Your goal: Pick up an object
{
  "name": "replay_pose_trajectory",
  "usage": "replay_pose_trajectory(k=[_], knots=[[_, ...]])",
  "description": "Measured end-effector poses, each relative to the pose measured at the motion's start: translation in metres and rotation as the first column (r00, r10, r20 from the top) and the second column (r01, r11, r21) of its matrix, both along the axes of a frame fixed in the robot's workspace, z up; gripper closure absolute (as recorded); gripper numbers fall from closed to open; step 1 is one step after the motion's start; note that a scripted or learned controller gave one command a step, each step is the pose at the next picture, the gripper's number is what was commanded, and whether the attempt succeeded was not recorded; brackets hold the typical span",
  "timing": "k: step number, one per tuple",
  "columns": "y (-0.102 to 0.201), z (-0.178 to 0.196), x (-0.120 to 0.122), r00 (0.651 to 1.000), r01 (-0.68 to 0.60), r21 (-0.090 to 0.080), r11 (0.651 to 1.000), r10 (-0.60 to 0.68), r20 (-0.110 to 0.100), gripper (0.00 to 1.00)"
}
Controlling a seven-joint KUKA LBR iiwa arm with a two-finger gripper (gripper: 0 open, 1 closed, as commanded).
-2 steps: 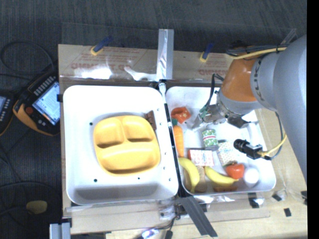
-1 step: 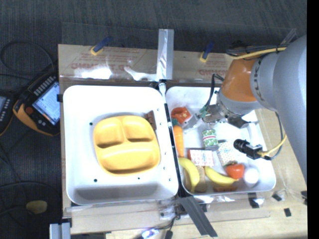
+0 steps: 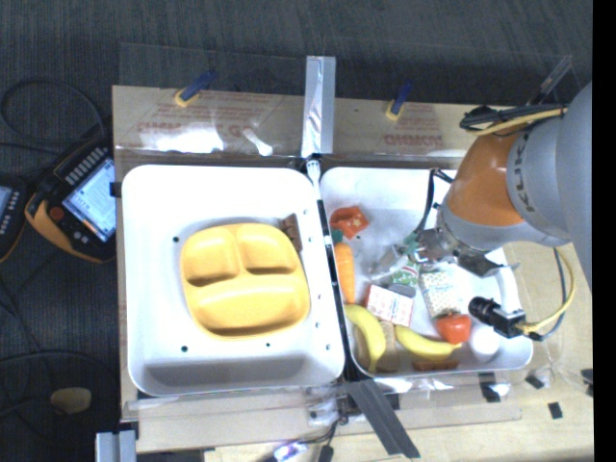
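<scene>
Objects for picking lie jumbled in the right bin (image 3: 423, 183), with the gripper (image 3: 416, 246) lowered among them.
Taking the carrot (image 3: 344, 269) at that bin's left wall as landmark: a red tomato (image 3: 349, 220) sits just above it, two bananas (image 3: 369, 334) below it, small packets (image 3: 390, 303) to its right. Whether the gripper is apart or together cannot be told. The left bin (image 3: 154, 200) holds a yellow divided tray (image 3: 244, 278).

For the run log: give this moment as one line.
arm over right bin | claw low among items | grasp unconfirmed | yellow tray in left bin
</scene>
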State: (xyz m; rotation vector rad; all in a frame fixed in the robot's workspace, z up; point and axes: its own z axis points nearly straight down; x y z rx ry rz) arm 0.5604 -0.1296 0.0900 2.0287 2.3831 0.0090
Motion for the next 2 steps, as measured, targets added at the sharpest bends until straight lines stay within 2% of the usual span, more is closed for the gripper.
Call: replay_pose_trajectory(k=[1, 2], knots=[[-0.027, 0.012, -0.03, 0.997, -0.078, 0.001, 0.997, 0.078, -0.011, 0.0], [-0.031, -0.001, 0.05, 0.972, -0.237, -0.001, 0.972, 0.237, -0.003, 0.0]])
